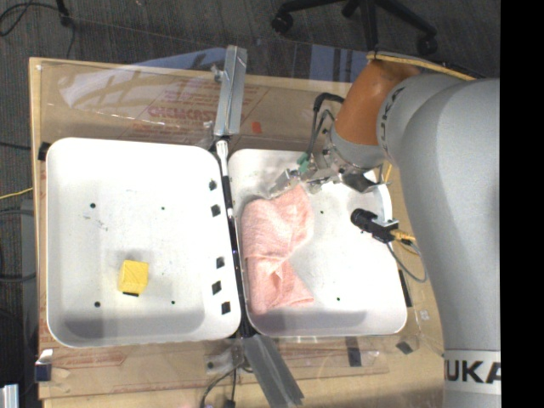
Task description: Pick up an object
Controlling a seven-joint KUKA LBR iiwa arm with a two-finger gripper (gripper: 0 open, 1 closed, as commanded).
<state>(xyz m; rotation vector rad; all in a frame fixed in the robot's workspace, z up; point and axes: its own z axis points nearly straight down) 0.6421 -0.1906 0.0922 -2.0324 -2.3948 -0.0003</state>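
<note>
While the arm is reaching in from the right, the gripper is hanging low over the far part of the right bin, a bit left of that bin's centre. Gripper opening: can't tell, it's too small and cluttered at this angle. It's sitting right at the far edge of the pink cloth; can't tell whether it's touching or gripping it.

The pink cloth is lying crumpled along the left side of the right bin. It's running from just beside the gripper down toward the near wall, with its left edge lying close against the bin's left wall. The right half of that bin's floor is showing bare white.

The yellow block is sitting flat in the left bin, in the near part, left of centre, well apart from the gripper and the cloth.

The orange band is showing over the far right corner of the right bin. Both bins are sitting side by side on the bench, meeting at the centre seam. A metal rail is running from that seam toward the far edge. An office chair base is standing on the floor beyond the bench.
</note>
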